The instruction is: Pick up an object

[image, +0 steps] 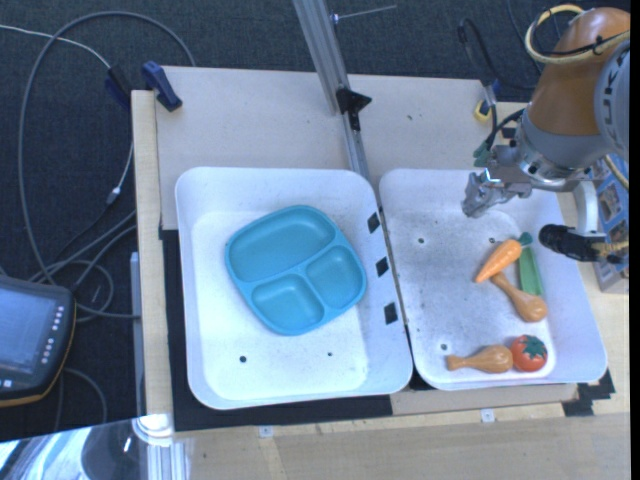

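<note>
In the right bin (440, 268) lie an orange carrot with a green top (503, 259), two tan drumsticks (523, 299) (480, 360), and a red tomato (530, 353). My gripper (478, 196) hangs over the bin's upper part, up and to the left of the carrot and apart from it. Nothing shows between its fingers.
The left bin (210, 268) holds a blue divided plate (295, 268). A grey metal pole (330, 58) slants across the bench above the seam between the bins. Cables lie on the dark floor at the left, near a tablet (30, 338).
</note>
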Tool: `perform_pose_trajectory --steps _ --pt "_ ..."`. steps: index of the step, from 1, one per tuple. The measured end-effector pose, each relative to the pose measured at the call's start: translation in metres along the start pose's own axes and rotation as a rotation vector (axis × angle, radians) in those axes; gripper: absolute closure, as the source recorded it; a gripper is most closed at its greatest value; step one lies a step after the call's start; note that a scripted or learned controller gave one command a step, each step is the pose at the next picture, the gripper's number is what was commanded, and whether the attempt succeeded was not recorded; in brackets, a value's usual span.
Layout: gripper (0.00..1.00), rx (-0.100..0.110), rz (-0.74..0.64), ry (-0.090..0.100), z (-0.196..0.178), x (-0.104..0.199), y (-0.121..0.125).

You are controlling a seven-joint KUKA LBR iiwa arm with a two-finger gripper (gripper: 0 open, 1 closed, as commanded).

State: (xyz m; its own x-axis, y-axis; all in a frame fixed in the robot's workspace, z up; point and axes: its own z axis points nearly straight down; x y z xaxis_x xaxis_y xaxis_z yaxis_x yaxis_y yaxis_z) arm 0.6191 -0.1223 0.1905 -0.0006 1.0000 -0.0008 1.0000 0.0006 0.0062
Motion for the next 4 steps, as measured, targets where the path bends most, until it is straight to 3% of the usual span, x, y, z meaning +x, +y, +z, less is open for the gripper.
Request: perform_pose_trajectory --steps 2,4 --pt "1.0 -0.002 -0.001 0.0 -0.114 0.009 0.0" --pt "1.0 0.011 -0.005 0.003 -0.078 0.108 -0.036"
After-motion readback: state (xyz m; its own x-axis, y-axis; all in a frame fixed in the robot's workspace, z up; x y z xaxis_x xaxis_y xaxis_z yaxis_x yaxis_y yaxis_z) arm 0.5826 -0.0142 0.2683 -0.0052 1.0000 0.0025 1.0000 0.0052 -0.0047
